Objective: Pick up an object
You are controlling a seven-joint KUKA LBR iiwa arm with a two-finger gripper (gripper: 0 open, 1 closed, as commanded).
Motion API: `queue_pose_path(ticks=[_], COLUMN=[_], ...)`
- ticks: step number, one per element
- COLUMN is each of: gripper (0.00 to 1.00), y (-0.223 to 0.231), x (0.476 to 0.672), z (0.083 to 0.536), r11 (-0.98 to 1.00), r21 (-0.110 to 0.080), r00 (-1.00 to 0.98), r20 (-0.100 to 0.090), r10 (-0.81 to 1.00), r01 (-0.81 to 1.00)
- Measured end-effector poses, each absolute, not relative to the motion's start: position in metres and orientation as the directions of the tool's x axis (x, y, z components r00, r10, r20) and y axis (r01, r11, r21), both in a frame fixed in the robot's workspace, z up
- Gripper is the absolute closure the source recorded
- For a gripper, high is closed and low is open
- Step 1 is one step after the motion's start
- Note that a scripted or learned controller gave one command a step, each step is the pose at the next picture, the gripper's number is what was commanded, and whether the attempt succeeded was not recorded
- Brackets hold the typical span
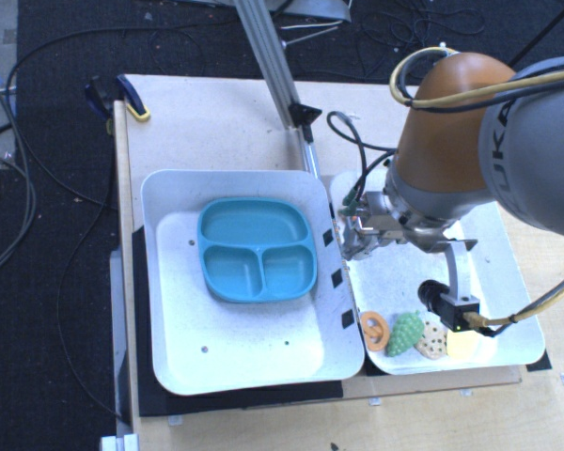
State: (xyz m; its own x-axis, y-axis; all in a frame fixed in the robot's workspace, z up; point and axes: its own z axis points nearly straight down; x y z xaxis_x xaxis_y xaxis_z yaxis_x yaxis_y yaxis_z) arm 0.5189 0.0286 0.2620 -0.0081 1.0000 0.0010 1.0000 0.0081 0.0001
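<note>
In the right bin (395, 285), along its front edge, lie several small objects: an orange pretzel (374, 330), a green bumpy piece (406, 334), a speckled cookie (432, 341) and a pale yellow block (462, 344). My gripper (354, 238) hangs at the bin's left wall, near the divide between the two bins, well behind and a little left of the pretzel. I see nothing held in it. The arm's orange band and grey wrist cover the back of the right bin.
A blue three-compartment plate (258, 250) lies in the left bin (169, 280). A slanted metal pole (273, 54) rises behind the bins. A black camera unit (451, 306) on a bracket hangs over the right bin's front. Cables trail on the floor.
</note>
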Motion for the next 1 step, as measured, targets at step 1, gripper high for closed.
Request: queue_pose_path(ticks=[1], gripper=[1.00], y=[0.0735], x=[0.5179], z=[0.2433], r11=[0.007], r21=[-0.003], r00=[-0.007], r20=[0.000], r10=[1.000], r01=[1.000])
